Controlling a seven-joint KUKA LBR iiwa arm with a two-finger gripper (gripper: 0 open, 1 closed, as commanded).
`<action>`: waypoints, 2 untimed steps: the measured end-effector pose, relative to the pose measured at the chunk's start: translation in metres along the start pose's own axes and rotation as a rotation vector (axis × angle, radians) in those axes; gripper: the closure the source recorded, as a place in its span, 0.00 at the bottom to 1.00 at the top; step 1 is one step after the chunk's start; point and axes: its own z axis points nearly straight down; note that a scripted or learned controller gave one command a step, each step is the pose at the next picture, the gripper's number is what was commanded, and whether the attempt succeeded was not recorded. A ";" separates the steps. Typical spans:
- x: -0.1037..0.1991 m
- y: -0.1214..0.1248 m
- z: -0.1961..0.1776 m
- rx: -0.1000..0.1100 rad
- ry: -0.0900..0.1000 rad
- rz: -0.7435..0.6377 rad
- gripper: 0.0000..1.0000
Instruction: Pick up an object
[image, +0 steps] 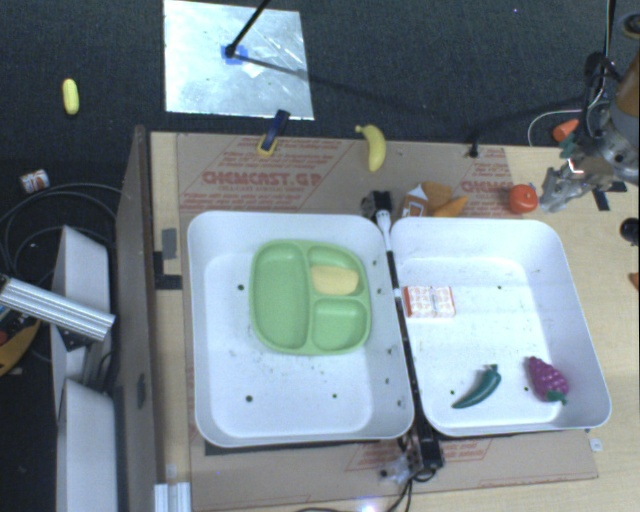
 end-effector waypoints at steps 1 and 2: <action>0.000 -0.001 0.014 0.002 0.000 0.001 1.00; 0.000 0.000 -0.002 0.000 0.000 0.000 1.00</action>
